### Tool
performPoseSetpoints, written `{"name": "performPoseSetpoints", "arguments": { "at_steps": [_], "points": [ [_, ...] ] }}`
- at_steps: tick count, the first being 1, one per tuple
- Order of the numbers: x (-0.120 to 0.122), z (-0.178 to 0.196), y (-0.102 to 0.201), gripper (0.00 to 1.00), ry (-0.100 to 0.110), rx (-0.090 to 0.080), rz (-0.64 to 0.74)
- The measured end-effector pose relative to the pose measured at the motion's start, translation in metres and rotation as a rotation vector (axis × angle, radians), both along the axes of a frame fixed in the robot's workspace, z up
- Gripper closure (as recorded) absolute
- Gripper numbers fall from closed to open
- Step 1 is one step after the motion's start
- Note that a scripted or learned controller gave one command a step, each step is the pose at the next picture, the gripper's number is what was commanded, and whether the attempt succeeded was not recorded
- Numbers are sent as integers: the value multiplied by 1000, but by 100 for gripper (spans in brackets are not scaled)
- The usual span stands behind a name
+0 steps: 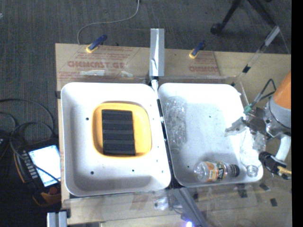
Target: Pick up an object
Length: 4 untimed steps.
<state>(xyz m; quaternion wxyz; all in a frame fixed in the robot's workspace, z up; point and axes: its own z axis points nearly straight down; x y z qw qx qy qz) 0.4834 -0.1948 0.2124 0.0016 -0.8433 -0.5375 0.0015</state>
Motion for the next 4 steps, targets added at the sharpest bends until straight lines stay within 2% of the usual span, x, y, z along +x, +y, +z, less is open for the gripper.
{"name": "performPoseSetpoints", "arguments": {
  "at_steps": [1, 2, 4],
  "points": [
    [1, 8, 2, 100, 2, 4, 3],
    [0, 66, -22, 100, -2, -3, -18],
    [2, 82, -19, 100, 5, 0, -12]
  ]
}}
